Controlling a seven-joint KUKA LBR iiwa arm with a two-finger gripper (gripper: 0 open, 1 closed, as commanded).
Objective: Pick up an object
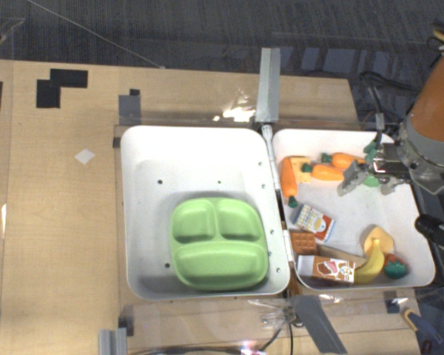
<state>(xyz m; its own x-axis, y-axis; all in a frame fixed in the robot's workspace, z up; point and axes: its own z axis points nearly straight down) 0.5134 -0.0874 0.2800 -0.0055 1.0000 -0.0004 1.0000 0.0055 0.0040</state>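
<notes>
Meanwhile, the gripper [362, 174] hovers over the right bin [418, 220], just beside the carrots [331, 167]. Its fingers look spread, holding nothing

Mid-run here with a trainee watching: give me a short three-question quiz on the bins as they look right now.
1. True or false: the green divided tray lies in the right bin.
2. Which bin is the gripper over?
3. Which lies nearest the right bin's front edge? A) carrot B) banana C) orange wedge

Key
1. False; it lies in the left bin.
2. The right bin, near the carrot.
3. B
</notes>
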